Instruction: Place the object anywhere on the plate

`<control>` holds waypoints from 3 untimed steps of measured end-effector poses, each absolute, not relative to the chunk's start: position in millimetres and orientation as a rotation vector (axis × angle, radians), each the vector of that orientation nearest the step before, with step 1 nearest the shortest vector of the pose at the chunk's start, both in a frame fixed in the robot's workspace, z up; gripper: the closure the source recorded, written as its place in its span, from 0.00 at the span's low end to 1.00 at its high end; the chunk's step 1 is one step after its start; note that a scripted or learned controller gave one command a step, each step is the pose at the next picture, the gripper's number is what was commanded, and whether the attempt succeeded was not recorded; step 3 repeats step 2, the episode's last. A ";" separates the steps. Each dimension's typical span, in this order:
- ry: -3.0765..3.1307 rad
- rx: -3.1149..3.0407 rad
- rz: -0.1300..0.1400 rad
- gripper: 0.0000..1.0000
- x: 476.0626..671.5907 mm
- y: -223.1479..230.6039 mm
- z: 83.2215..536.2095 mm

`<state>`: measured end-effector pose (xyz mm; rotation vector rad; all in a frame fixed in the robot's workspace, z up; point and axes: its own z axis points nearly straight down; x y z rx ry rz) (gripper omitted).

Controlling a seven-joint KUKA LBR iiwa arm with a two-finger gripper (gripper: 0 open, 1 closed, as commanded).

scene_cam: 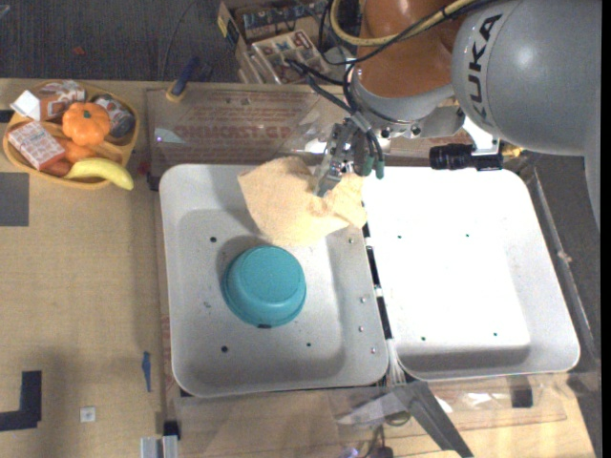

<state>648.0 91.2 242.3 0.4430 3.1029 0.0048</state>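
A teal round plate [265, 285] lies in the left bin [191, 351], a little left of its middle. A flat tan object [286, 201], like a thin sheet or cloth, rests against the bin's far wall and slopes down toward the plate. My gripper [340, 168] hangs low over the tan object's upper right corner, at the far edge between the two bins. It looks to be at or touching that corner. The grey arm and its orange band reach in from the upper right and hide what lies behind the gripper.
The right bin [468, 265] sits beside the left one. A bowl of toy fruit [72, 136] stands on the bench at the far left. A clear plastic panel [239, 122] lies behind the left bin. Cables and boxes clutter the far side.
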 end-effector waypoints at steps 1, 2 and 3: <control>3.133 0.000 0.005 1.00 663.7 137.3 228.6; 3.132 0.000 0.006 0.00 664.0 137.2 229.3; 3.132 0.000 0.006 0.00 664.0 137.2 229.3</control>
